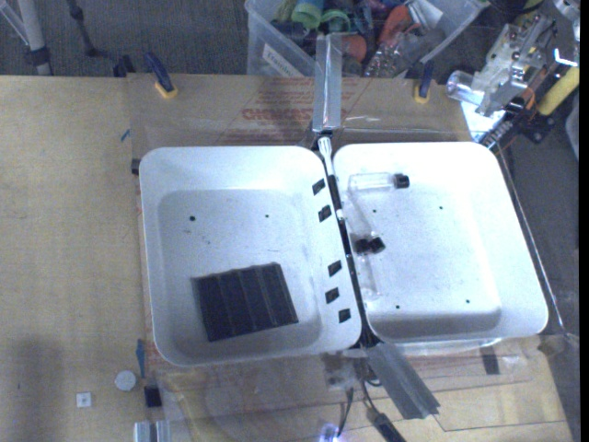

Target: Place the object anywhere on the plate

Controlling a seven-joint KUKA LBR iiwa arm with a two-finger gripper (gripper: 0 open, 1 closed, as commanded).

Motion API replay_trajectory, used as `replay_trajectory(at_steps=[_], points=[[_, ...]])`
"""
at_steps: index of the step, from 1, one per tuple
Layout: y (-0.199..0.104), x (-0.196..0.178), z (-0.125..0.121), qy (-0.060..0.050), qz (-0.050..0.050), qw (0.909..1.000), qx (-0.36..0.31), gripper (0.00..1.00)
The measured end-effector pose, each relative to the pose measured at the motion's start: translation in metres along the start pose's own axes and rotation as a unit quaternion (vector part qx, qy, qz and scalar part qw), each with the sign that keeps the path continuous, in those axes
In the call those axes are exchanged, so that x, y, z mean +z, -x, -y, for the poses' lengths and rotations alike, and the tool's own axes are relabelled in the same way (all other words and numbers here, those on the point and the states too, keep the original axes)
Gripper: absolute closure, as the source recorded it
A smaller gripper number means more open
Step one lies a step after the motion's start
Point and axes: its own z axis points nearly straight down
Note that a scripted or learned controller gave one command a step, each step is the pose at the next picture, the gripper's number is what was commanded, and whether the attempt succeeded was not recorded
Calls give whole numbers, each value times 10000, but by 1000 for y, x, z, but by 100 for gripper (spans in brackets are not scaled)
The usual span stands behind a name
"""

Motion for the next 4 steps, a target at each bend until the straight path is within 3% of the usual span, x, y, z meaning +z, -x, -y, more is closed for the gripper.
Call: replay_trajectory(at_steps=[1, 2, 3, 4], points=[[22, 0, 81, -8, 38, 9987, -514, 100], [23, -13, 80, -2, 95, 9986, -513, 100], [37, 0, 115, -14, 41, 8489, -5285, 100], [45, 0, 106, -10, 40, 9993, -364, 100]])
